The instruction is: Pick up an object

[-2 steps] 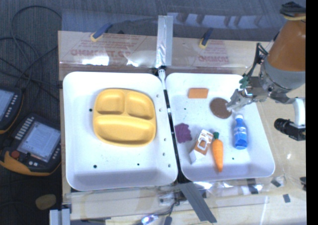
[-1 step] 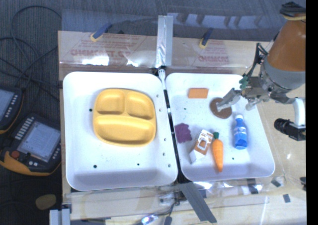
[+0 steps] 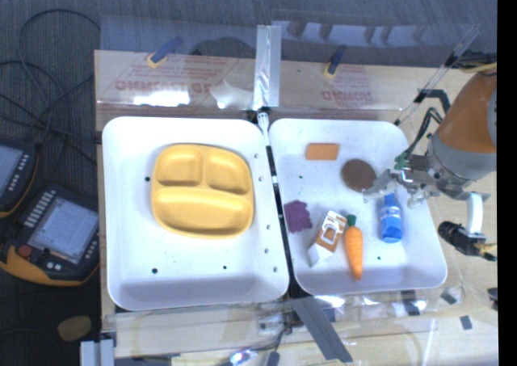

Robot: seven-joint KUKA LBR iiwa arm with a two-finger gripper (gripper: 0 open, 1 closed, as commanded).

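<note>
Arm reaching in from the right

The grey arm with its orange band bends down, gripper low over the right bin.

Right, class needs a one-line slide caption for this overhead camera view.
Gripper poised over blue bottle in right bin, beside carrot; yellow tray in left bin.

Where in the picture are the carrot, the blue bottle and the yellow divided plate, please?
carrot (image 3: 354, 250), camera view, on the middle of its orange body.
blue bottle (image 3: 390, 221), camera view, on the middle of its blue body.
yellow divided plate (image 3: 203, 215), camera view, on the floor of its large near compartment.
</note>
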